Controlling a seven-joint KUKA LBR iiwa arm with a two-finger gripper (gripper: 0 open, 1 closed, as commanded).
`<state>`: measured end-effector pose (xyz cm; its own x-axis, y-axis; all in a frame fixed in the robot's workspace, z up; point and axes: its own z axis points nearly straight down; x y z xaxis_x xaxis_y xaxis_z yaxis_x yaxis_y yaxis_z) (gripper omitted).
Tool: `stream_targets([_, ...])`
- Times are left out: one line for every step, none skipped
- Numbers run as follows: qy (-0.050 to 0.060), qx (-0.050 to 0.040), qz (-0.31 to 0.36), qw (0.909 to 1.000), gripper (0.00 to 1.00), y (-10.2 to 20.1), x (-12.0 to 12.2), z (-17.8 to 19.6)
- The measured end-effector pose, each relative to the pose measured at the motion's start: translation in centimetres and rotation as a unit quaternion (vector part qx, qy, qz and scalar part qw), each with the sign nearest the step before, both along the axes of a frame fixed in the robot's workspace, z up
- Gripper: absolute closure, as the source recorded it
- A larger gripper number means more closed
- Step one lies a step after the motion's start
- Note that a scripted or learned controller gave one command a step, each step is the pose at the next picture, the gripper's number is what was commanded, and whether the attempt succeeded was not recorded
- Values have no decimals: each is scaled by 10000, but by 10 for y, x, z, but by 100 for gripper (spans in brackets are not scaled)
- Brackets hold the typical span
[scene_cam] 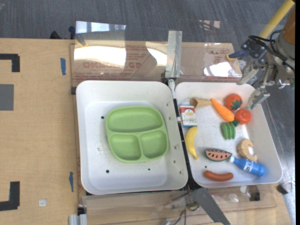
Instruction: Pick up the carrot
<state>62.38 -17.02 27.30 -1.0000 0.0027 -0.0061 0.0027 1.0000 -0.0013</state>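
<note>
The carrot [221, 110] lies free; two tomatoes [233, 101] at its three o'clock; gripper [258, 90] beyond them, empty, fingers spread.

We see the end effector [260, 86] as a cluster of pale grey metal parts: thin, flat struts and brackets with a dull sheen. Just above it, black cables [255, 42] loop and bunch around the wrist, and a small blue piece [236, 54] shows among them to its left. Further above and to its right, a yellow cylindrical segment [280, 14] slants away, and we make out a brownish-orange rounded housing [289, 34] beside it. Finer details such as screws are too small for us to tell.
</note>
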Motion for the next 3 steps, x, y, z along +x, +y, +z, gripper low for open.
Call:
stream_targets([33,16,-1184,9930,0,11,-11,-117])
stream_targets([-26,10,-1468,9892,0,12,-3,-174])
stream_targets([-46,7,-1454,9894,100,14,-2,-164])
